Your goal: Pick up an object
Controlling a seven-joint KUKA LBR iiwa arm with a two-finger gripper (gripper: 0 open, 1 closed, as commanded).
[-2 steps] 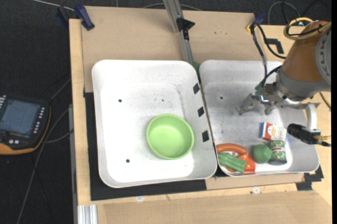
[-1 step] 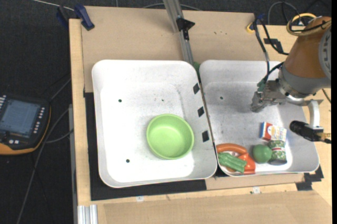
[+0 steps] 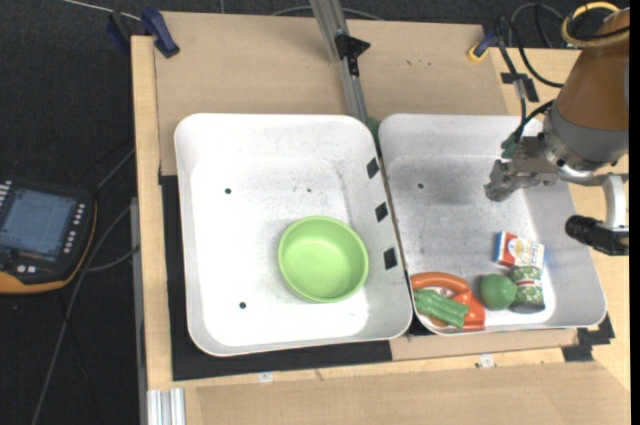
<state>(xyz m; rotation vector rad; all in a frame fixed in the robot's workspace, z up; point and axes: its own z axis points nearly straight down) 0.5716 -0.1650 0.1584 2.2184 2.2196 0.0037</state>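
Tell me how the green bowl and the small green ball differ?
The green bowl is pale lime, wide and hollow; the green ball is darker, much smaller and solid-looking. The bowl sits alone in the left bin; the ball lies in the right bin, crowded among other items at its near edge. Both are green and round.

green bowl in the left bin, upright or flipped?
Upright. The green bowl shows its open hollow and rim facing up, and nothing lies inside it. It sits in the left bin.
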